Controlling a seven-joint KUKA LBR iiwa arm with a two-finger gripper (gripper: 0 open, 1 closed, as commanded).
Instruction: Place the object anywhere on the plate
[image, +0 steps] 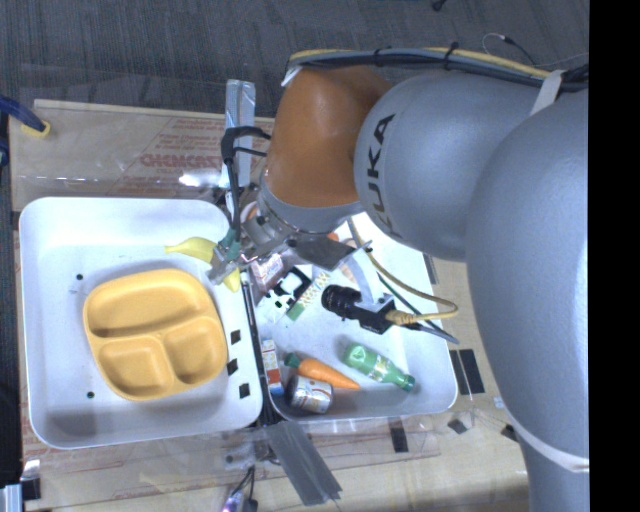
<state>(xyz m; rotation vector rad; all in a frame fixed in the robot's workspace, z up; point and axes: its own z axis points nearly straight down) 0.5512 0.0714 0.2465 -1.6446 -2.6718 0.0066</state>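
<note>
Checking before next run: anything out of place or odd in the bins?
One thing: the yellow banana lies in the left bin just beyond the yellow plate's far rim, not on it. In the right bin, the carrot, green bottle and can lie loosely on their sides.

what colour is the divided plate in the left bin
Yellow-orange, a mustard tone all over; the plate shows clearly in the camera view.

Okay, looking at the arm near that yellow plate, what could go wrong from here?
1. The banana lies in the left bin beside the yellow plate, not on it; I can't see the pincer gripping it, so a lift may come up without it.
2. The pincer hangs right over the wall between the bins; dropping lower could strike it.
</note>
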